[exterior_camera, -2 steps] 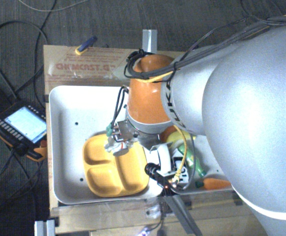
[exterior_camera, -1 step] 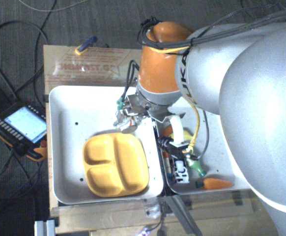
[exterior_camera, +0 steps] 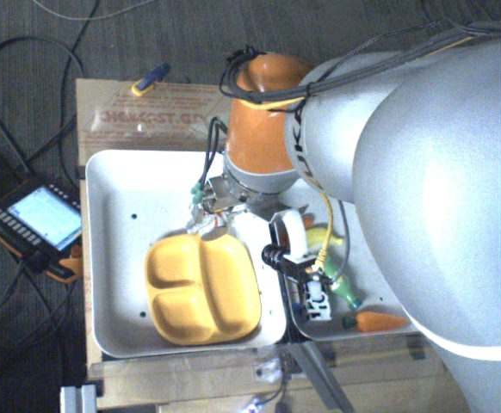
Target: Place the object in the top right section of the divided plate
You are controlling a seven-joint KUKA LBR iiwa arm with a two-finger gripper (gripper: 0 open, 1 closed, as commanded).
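Arm reached in from the right, wrist lowered over the left bin (exterior_camera: 113, 231).

The gripper (exterior_camera: 212, 209) is seen just above one yellow divided plate (exterior_camera: 203, 291); its finger state cannot be told. Two bins are counted; one orange carrot (exterior_camera: 380, 321) lies in the right bin (exterior_camera: 380, 295).

The arm (exterior_camera: 405, 170) runs off the frame at three o'clock and at the bottom edge, and its bulk covers most of the right bin (exterior_camera: 354, 329), leaving a strip of it in sight. The gripper (exterior_camera: 209, 215) sits under the orange band (exterior_camera: 263, 136); its fingers are too small and cluttered to read. In the right bin, the orange object (exterior_camera: 380, 322) and green piece (exterior_camera: 347, 298) are partly covered. The handheld screen (exterior_camera: 35, 222) at nine o'clock is glare-blurred.
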